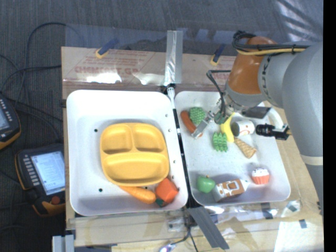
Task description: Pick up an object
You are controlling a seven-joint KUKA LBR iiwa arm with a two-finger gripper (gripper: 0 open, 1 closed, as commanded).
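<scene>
My gripper (209,121) is low in the right bin (278,193), near its far left corner. It sits among a green bumpy toy (196,114), a red sausage (187,121) and a yellow corn cob (227,126). A green block (220,141) lies just in front of it. I see nothing lifted off the bin floor. The grey arm with its orange band (247,72) covers the bin's far right part.
The right bin also holds a white cup (243,127), an ice cream cone (245,148), a cupcake (260,176), a green apple (206,184) and a small carton (230,189). In the left bin (84,114) lie a yellow divided plate (134,152), a carrot (139,194) and an orange pepper (167,191).
</scene>
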